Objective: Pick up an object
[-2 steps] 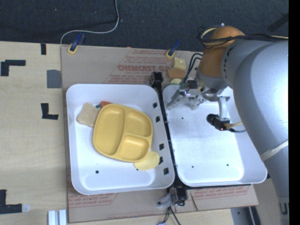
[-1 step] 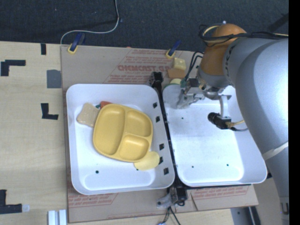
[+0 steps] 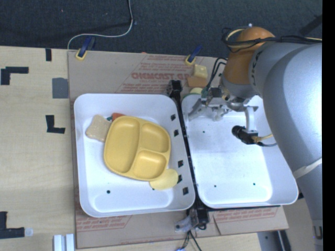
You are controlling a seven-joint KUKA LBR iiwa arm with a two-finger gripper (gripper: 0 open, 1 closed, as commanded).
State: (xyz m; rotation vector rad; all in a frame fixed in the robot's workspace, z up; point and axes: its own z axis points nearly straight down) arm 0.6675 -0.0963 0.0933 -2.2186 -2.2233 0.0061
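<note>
The hand (image 3: 209, 104) hangs over the right bin's (image 3: 235, 192) far-left corner, whether open or closed I cannot tell, while the yellow divided plate (image 3: 137, 148), beige piece (image 3: 97, 128) and pale yellow piece (image 3: 165, 179) crowd the left bin (image 3: 131, 205), so it risks closing on nothing.

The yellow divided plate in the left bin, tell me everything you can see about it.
The yellow divided plate looks like smooth plastic, rounded in outline, with three moulded compartments facing up. It lies in the left bin, turned at a slant to the bin's walls. It partly covers a pale tan piece at its upper left, a pale yellow piece pokes out at its lower right, and a bit of red shows at its top edge. The gripper is over the right bin, away from it.
</note>
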